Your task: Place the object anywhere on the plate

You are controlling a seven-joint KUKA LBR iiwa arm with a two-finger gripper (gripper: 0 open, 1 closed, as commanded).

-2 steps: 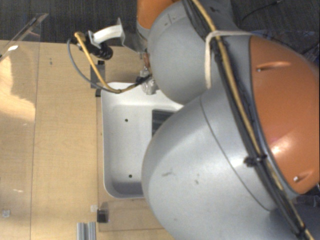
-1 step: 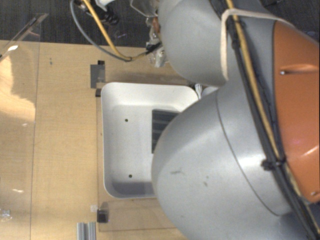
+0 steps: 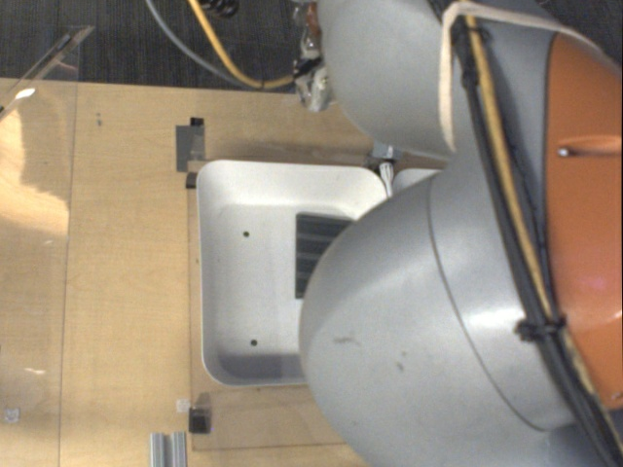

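Grey arm (image 3: 458, 290) with orange band filling the right side, covering much of a white bin (image 3: 234, 261), dark ribbed patch (image 3: 316, 246) inside, wooden bench (image 3: 97, 261) at left, gripper state cannot be told

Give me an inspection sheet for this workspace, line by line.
Surface: wooden bench, bare to the left of the bin.
Job's things: white bin with a dark ribbed patch inside; whether that is the plate cannot be told.
Clutter: small dark brackets at the bin's corners.
Grippers: nothing seen; the grey arm covers the right half.
Cables: yellow cable looping at the top; black cable along the arm.
Surroundings: dark floor beyond the bench.
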